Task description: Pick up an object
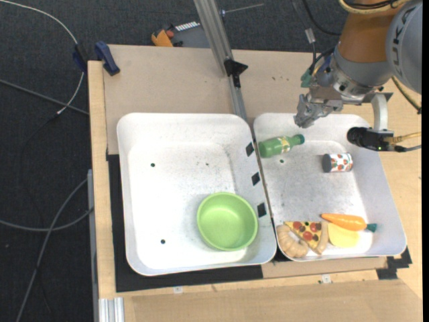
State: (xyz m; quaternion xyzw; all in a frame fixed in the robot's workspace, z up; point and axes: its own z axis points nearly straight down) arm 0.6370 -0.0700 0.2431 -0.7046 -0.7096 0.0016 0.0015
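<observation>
My gripper hangs over the back edge of the right bin, with nothing seen between its tips. A green bottle lies on its side just below and left of it, near the bin's left wall. A small can with a red and white label lies to the right of the bottle. At the bin's front lie a pizza slice, a croissant-like pastry, an orange carrot and a yellow piece.
The left bin holds a green bowl at its front right. A metal pole slants up from between the bins at the back. Brown board surrounds both bins.
</observation>
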